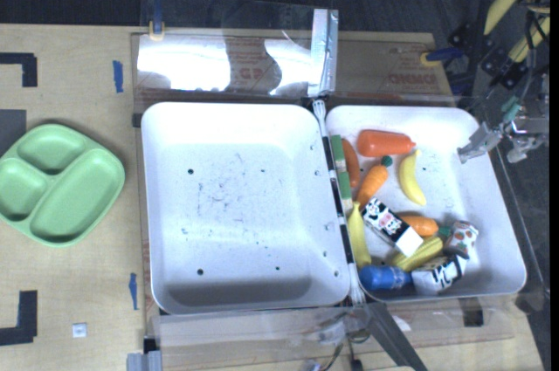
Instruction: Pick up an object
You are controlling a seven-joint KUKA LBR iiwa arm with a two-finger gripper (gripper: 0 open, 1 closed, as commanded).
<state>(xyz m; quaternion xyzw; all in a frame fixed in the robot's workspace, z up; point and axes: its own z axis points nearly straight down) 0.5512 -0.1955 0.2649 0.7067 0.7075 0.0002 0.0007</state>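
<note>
Camera view: we see the right bin [502, 212] holding a banana [410, 177] and carrots [384, 141] (crowded); gripper [489, 138] at its rim.

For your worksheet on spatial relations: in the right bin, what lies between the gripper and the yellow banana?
In the camera view, bare white bin floor separates the gripper from the yellow banana; nothing lies on that stretch.

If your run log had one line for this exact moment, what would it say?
gripper: above right bin's right edge, holding nothing | toys: piled in right bin, banana nearest | left bin: no toys | green plate: beside bins
</note>
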